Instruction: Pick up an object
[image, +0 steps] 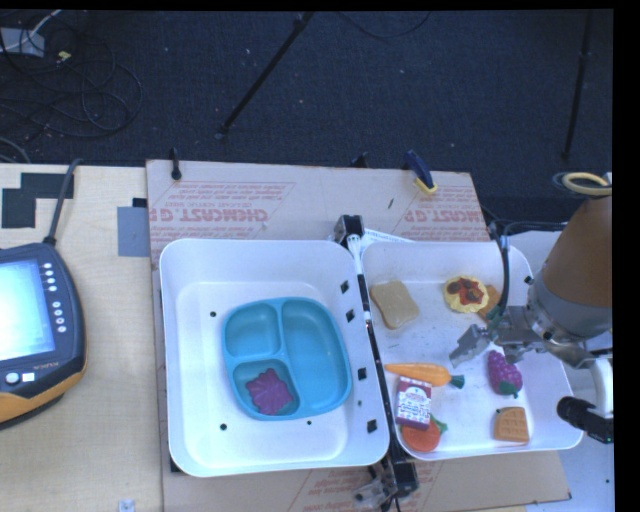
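Gripper (476, 343) above six toy foods (417, 373)

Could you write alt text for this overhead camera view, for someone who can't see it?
A grey robot arm reaches in from the right, its gripper above the right white bin, which has toy foods: carrot, purple grapes, pizza, bread slice. The left white bin holds a blue divided tray with a purple item.

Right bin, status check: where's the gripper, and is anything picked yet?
Gripper low over right bin, nothing seen held. Carrot just left, grapes just right. Pizza behind.
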